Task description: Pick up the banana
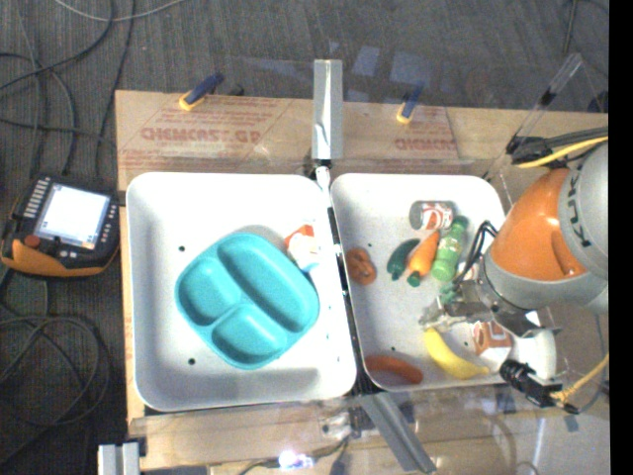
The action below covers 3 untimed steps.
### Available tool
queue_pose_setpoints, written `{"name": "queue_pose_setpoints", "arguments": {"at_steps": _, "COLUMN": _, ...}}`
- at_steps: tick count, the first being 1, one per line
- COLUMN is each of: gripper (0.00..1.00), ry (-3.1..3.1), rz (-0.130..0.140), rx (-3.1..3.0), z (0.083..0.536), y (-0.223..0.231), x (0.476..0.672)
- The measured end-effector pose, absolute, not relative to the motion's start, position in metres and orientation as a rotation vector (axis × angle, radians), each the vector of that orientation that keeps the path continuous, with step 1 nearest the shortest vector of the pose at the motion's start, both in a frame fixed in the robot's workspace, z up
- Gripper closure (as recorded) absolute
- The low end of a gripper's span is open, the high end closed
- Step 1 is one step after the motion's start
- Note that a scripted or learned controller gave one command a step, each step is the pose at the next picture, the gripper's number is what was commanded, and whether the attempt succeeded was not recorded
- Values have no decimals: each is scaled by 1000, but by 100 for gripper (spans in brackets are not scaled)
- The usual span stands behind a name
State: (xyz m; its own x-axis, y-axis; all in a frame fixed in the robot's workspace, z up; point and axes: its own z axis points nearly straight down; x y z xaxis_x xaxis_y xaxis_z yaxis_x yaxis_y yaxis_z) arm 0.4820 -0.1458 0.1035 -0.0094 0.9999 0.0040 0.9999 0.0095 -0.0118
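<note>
The yellow banana lies curved in the front right part of the right bin. My gripper hangs just above and behind the banana, under the grey wrist and orange band that come in from the right. The gripper's metal parts overlap the banana's upper end in this view. Whether it touches the banana is unclear. Nothing visibly hangs from the gripper.
A white and orange item sits right beside the banana. A reddish sausage lies to the banana's left. Behind are a carrot, a green bottle, a can and a brown piece. The left bin holds a blue divided plate.
</note>
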Motion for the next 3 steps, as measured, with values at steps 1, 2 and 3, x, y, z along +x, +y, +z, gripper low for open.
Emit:
{"name": "queue_pose_setpoints", "arguments": {"at_steps": 1, "gripper": 100, "ry": -1733, "rz": 12, "rx": -2621, "z": 208, "y": -59, "x": 513}}
{"name": "queue_pose_setpoints", "arguments": {"at_steps": 2, "gripper": 0, "ry": -1732, "rz": 12, "rx": -2621, "z": 208, "y": -60, "x": 513}}
{"name": "queue_pose_setpoints", "arguments": {"at_steps": 3, "gripper": 0, "ry": -1890, "rz": 11, "rx": -2502, "z": 115, "y": -122, "x": 482}}
